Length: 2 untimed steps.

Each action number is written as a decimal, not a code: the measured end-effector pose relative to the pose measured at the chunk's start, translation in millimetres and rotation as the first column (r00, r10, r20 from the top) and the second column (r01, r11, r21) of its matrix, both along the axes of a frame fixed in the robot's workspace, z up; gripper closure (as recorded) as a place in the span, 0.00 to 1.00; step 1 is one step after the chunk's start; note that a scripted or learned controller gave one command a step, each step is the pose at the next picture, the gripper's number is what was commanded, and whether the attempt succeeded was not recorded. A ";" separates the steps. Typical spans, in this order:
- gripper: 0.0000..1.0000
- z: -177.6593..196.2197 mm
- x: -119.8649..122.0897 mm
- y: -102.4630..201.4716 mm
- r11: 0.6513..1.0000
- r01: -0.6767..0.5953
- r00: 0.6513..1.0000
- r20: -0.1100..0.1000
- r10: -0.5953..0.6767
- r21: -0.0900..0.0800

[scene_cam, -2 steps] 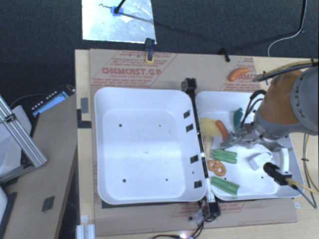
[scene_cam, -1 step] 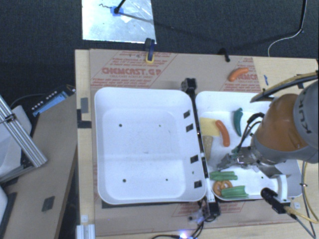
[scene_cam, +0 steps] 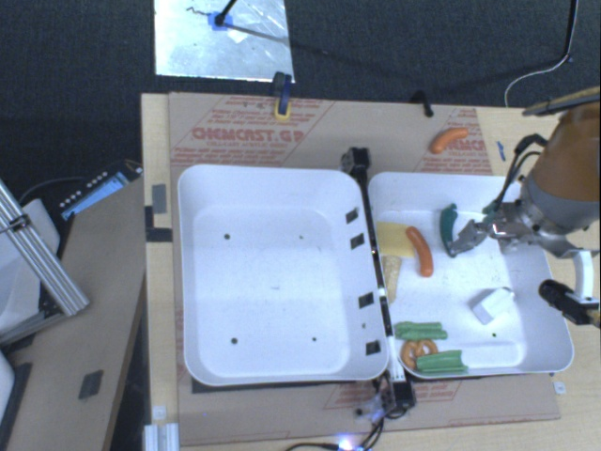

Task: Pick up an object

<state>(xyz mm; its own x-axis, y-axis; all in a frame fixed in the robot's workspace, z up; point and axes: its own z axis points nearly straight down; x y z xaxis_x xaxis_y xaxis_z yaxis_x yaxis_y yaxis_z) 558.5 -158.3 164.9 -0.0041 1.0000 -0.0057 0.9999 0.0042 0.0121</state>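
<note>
The arm (scene_cam: pixel 563 172) reaches over the right bin (scene_cam: pixel 540 341), and its gripper (scene_cam: pixel 462 241) hangs low above that bin's upper middle. The fingers (scene_cam: pixel 457 244) point toward the divider between the two bins; whether they are open or closed I cannot tell, since they show as one dark grey mass against the white floor.

Taking the right bin as the landmark: a dark green curved piece (scene_cam: pixel 448 220) lies just beside the fingers, on their upper left, perhaps touching them, though the view is too coarse to be sure. Nothing is seen clearly between the fingers. Left of the gripper, an orange sausage (scene_cam: pixel 421 250) lies slantwise, partly on a yellow slab (scene_cam: pixel 394 240) near the bin's left wall. Below the slab is a pale cone-shaped piece (scene_cam: pixel 391 274). Near the bin's lower left corner are a green bean pod (scene_cam: pixel 420 330), a small pretzel (scene_cam: pixel 418 351) and a second green pod (scene_cam: pixel 440 362) stacked downward in that order. A white block (scene_cam: pixel 490 304) sits right of centre, below the gripper and apart from it.

Outside the bin, beyond its top edge, another orange sausage (scene_cam: pixel 449 140) rests on the cardboard sheet (scene_cam: pixel 254 130) covering the bench. The left bin (scene_cam: pixel 272 271) adjoins the right bin's left wall.
</note>
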 end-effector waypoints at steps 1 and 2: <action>0.00 -82.4 -24.5 48.0 1.000 -0.001 1.000 -0.013 0.001 0.007; 0.00 -77.4 25.8 63.7 1.000 0.003 1.000 -0.006 -0.003 -0.006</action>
